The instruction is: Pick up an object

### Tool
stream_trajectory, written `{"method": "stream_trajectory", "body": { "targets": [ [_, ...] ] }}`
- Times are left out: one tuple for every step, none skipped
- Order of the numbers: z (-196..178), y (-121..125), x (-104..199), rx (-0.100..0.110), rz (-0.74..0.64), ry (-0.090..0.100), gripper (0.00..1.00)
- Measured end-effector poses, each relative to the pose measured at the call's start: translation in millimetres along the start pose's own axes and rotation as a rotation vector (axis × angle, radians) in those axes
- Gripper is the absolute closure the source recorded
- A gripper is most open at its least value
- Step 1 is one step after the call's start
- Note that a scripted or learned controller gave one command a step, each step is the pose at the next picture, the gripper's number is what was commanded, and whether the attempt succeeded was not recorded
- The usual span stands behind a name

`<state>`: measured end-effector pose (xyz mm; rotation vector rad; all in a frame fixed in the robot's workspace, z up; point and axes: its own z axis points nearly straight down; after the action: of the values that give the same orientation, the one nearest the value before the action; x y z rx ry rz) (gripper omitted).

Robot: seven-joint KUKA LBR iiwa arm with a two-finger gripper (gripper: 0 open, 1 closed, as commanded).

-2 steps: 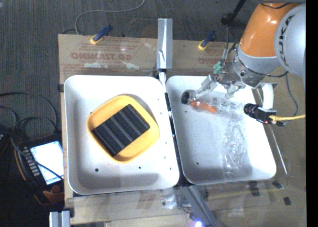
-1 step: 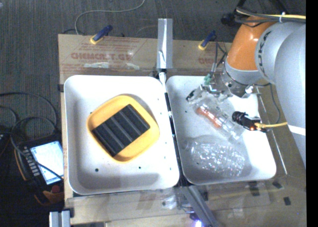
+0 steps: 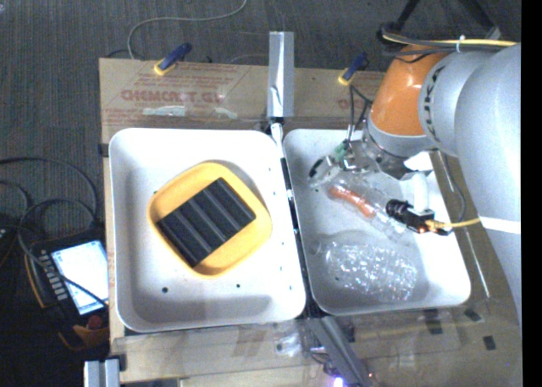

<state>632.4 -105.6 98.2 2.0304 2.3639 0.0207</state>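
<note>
Grey-and-orange arm low over the right bin (image 3: 457, 288); gripper (image 3: 351, 157) at its far left corner, fingers' state I cannot tell. Just beside it lies a clear orange-tipped item (image 3: 360, 201), a crinkly clear bottle (image 3: 368, 265) nearer. Risk: slick plastic slips; yellow-and-black block (image 3: 210, 218) sits well apart.

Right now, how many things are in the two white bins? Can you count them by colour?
Yellow and black: 1, the ridged pad in the left bin
Clear: 2, the crinkly plastic bottle and the tube with an orange inside, both in the right bin
Total: 3
</note>
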Motion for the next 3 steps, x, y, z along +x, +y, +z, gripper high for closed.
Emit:
{"method": "stream_trajectory", "body": {
  "targets": [
    [-1.2,-36.7,-25.9,-0.002,-0.045,0.000,0.00],
    [-0.6,-27.4,-27.5,0.000,-0.207,0.001,0.00],
    [-9.7,-25.6,-25.2,-0.005,-0.208,0.005,1.00]
  ]
}}
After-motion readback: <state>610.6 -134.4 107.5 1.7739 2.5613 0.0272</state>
